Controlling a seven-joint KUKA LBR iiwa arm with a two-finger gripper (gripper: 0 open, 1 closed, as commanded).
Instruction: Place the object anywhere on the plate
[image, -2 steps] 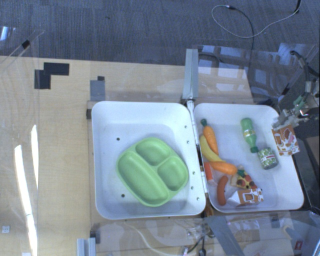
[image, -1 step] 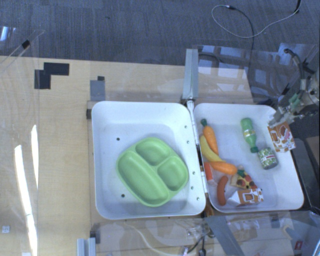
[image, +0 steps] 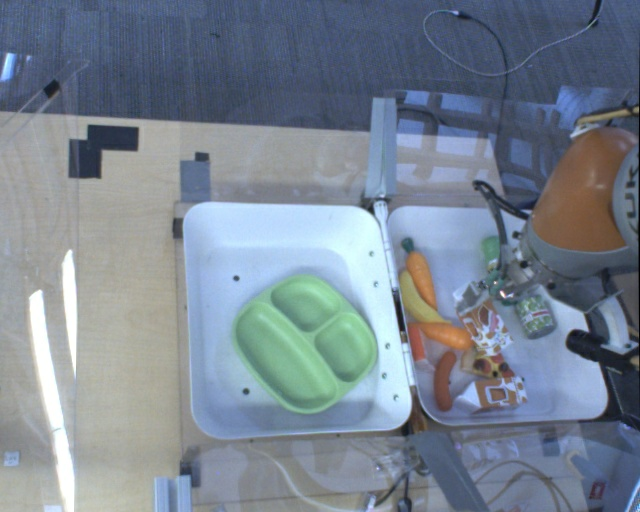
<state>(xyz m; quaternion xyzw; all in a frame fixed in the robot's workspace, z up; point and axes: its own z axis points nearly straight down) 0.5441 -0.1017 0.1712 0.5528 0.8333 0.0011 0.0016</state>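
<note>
We're seeing the arm (image: 590, 200) hanging over the right bin (image: 560, 405); green plate (image: 305, 342) sitting mid left bin (image: 205, 330). Gripper (image: 510, 283) hovering by the carton (image: 487, 328) near that bin's centre, grip state can't tell.

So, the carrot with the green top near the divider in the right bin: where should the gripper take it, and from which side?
Probably at mid-body of the carrot, coming straight down from above. It lies flat and long, so the fingers should close across its narrow width. The banana touches its lower end, so stay higher.
</note>
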